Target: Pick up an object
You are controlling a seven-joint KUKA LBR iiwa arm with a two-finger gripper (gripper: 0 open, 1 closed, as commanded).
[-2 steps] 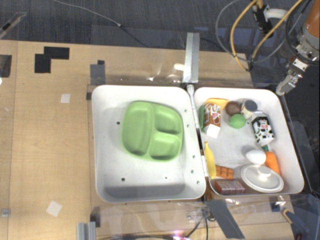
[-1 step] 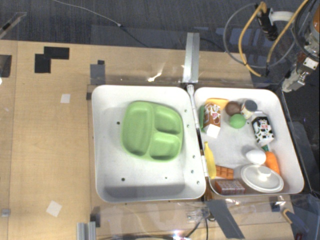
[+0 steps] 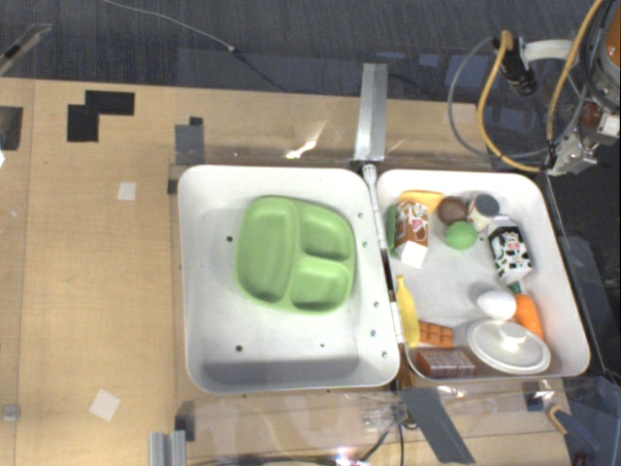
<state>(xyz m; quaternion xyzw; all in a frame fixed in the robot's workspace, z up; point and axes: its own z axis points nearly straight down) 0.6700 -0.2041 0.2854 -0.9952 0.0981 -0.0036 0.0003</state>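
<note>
White bowl [image 3: 508,348] in right bin [image 3: 561,260].

At the upper right of the frame, part of the arm [image 3: 594,85] shows: grey and white metal pieces with an orange-brown patch. Yellow and grey cables [image 3: 505,76] loop around it, and one yellow cable ends in a black fitting.

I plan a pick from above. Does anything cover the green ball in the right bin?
Nothing visible lies over the green ball. A brown ball touches it on the far side, and a carton stands close beside it.
</note>
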